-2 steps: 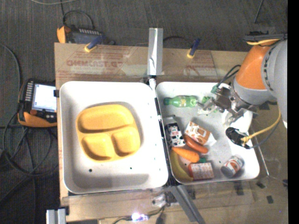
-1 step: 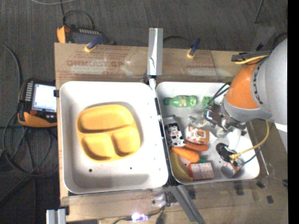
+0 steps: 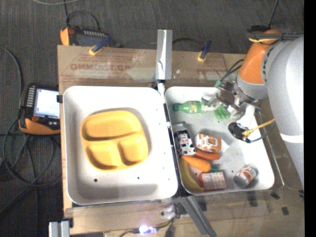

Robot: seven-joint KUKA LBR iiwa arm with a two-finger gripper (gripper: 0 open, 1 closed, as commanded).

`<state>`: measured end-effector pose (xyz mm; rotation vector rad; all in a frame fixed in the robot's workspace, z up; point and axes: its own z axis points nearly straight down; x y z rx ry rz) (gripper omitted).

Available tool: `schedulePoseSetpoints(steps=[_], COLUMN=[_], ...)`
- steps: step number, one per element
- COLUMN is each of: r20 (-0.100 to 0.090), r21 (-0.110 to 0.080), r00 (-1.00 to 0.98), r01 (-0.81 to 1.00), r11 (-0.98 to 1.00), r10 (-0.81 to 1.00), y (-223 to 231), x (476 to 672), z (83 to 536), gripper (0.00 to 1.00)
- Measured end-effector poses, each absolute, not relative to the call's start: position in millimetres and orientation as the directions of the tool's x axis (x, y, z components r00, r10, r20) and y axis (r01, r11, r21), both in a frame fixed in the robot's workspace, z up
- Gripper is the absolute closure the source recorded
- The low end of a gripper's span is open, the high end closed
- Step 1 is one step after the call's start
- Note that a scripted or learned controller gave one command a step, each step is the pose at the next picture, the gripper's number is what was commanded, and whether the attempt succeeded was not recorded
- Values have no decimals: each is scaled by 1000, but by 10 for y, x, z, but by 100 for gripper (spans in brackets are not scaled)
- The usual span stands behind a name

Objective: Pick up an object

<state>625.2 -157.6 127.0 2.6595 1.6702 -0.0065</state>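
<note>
Camera view shows my big grey arm [image 3: 289, 98] at three o'clock, over the right bin [image 3: 269, 174]. My claw [image 3: 228, 101] hangs by the green bottle [image 3: 193, 106] at that bin's twelve o'clock; I cannot tell its grip. That bottle looks light, hard and slippery, so I'd pinch its middle.

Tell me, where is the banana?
The banana lies in the right bin, along its left wall near the front, just under the carrot and beside a small box.

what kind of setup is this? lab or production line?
Most likely a lab test cell: two white bins on a makeshift bench, loose cables on carpet, a teach pendant alongside, and toy groceries like a banana as grasp targets.
</note>
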Motion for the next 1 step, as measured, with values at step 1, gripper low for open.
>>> schedulePoseSetpoints(steps=[1], r20=[-5], r21=[-4], r00=[397], r01=[918], r11=[-397], r10=[918], y=[-1972], x=[6620], z=[904], gripper=[0])
